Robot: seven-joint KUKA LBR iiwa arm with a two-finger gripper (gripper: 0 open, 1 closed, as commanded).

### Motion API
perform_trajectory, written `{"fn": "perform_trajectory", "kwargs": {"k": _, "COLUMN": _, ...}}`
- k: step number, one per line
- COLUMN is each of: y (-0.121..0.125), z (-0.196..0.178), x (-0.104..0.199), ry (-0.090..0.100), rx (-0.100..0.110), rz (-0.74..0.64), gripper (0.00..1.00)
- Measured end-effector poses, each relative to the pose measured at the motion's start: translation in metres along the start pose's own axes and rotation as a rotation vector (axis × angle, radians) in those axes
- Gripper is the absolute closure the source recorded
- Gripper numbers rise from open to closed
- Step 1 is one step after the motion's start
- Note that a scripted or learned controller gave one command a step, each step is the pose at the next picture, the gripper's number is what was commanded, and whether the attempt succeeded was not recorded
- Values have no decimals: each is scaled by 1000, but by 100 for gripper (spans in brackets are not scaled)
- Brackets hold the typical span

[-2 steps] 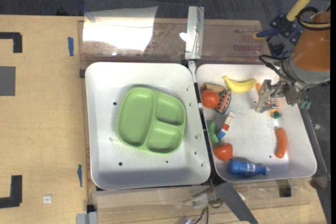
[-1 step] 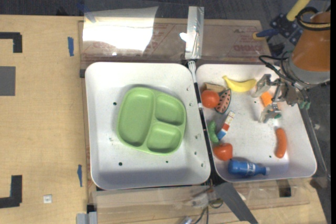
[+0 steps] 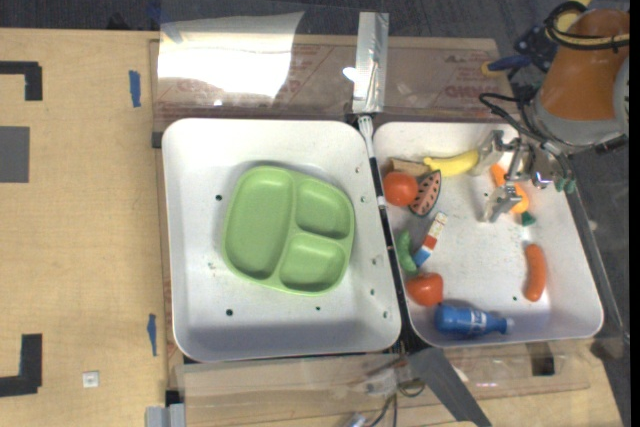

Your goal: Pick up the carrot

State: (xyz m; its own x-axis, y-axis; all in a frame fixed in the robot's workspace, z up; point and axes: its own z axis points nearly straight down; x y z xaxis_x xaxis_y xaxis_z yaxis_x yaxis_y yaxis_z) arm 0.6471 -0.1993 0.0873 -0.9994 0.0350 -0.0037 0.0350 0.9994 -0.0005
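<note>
Two bins are sitting side by side; in the right bin [image 3: 585,310], the end effector [image 3: 508,187] is gripping the carrot [image 3: 510,195] between its fingers, near the banana [image 3: 452,162].

From my seat, the gripper [image 3: 508,187] covers part of the carrot [image 3: 519,204], the arm [image 3: 588,65] runs off the right edge, and finger spacing is unreadable.

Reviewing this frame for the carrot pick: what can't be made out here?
- Carrot: partly covered by the gripper; whether it is gripped is unclear.
- Small items by the right bin's left wall: too small to identify.
- Arm: cut off by the right edge.
</note>
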Motion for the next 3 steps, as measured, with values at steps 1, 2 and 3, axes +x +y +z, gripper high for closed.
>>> {"fn": "perform_trajectory", "kwargs": {"k": 1, "y": 1, "z": -16, "x": -5, "ry": -18, "rx": 3, "rz": -2, "gripper": 100}}
{"fn": "perform_trajectory", "kwargs": {"k": 2, "y": -9, "z": -3, "x": 60, "ry": -5, "rx": 2, "rz": -516, "gripper": 100}}
{"fn": "perform_trajectory", "kwargs": {"k": 3, "y": 56, "z": -126, "x": 61, "ry": -18, "rx": 5, "rz": -468, "gripper": 100}}
